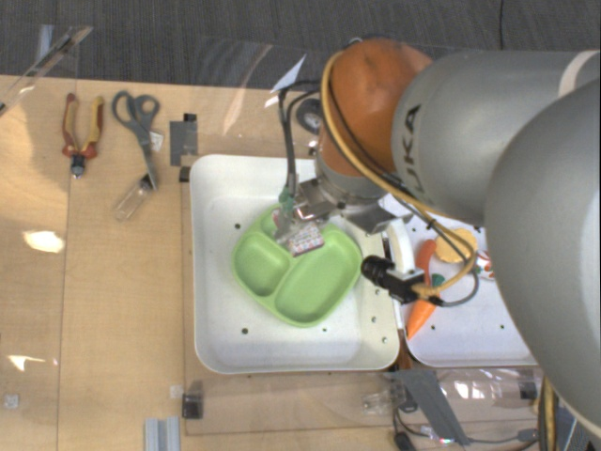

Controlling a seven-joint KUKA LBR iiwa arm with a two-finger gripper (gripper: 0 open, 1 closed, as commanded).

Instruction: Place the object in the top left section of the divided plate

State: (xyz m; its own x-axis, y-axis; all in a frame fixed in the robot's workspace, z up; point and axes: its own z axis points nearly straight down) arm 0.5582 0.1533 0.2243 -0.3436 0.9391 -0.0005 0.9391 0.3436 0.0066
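1. My hand [299,216] is low over the green divided plate [296,275], which sits in the left white bin [218,252]. Arm comes in from the right and covers much of the right bin [470,341].
2. Hand state: can't tell. The tip is small, and I see no clear gap or closure from this angle.
3. Task obj: a small pale pinkish/grey item [305,241] is right at the hand tip, over the plate's upper edge, around the ridge btw sections. Can't tell if it's gripped, resting on the plate, or just under the hand.
4. Step, my read: placement phase, i.e. hand already at the plate w/ the obj, at or near release. Not transport, not pick.
5. Which section: obj looks near the upper rim, btw the small left compartment and the big right one. Can't confirm it's inside the top left section.
6. Next move needs: obj fully over the top left compartment, clear of the ridge, then let go and lift straight up w/o dragging the plate.
7. Other stuff: orange carrot-like toy [420,314] in right bin; pliers [80,134] and scissors [141,125] on the bench [94,299], well apart from the plate.
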